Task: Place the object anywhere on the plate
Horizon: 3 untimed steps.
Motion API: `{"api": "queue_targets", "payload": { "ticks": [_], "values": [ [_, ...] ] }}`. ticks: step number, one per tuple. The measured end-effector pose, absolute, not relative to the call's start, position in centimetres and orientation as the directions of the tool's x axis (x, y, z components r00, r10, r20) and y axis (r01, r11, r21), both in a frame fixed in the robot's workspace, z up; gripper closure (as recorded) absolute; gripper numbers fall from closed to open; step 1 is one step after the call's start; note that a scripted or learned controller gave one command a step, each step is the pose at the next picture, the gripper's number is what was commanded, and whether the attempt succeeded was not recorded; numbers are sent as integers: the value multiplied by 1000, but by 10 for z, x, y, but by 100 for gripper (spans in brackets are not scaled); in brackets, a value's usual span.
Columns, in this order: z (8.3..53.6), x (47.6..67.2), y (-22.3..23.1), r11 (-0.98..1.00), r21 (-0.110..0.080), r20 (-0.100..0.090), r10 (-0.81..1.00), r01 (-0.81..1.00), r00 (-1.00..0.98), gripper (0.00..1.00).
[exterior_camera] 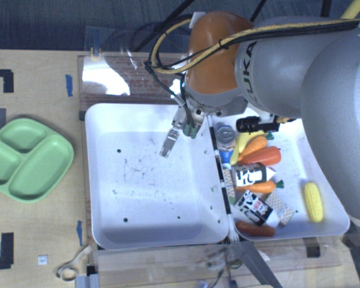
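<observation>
You can see the big grey arm (300, 71) reaching in from the right, with its orange band (216, 50) up near the top middle. Its gripper (170, 141) hangs over the left white bin (108, 221), close to the bin's top right part. You can spot one thin silver finger (168, 143) pointing down and to the left. It is too small to tell if the gripper is spread apart or squeezed together, and you can see nothing held in it.

The green plate (27, 159) sits on the wooden bench (36, 77), well off to the left of both bins. It has three dips in it.

The toys are all in the right white bin (333, 218). Look there and you will find a yellow corn cob (313, 201) near the right side. An orange carrot (261, 156) lies near the top, with a smaller carrot (263, 187) lower down. A little can (225, 135) sits just beside the wall between the bins. A black and white box (254, 206) lies near the bottom, and a dark red sausage (256, 228) lies below it by the rim.
</observation>
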State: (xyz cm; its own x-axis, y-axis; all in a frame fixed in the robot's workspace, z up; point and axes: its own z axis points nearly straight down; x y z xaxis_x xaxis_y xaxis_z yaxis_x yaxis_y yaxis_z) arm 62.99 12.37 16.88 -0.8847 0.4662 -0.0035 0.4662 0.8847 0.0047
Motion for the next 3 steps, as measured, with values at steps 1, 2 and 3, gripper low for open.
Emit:
{"api": "queue_targets", "payload": {
  "ticks": [1, 2, 3],
  "values": [
    [180, 631, 126, 886, 10, -8, 464, 464, -886, 100],
    [180, 631, 126, 885, 10, -8, 465, 465, -885, 0],
    [192, 633, 127, 886, 16, -13, 464, 464, -886, 100]
  ]
}}
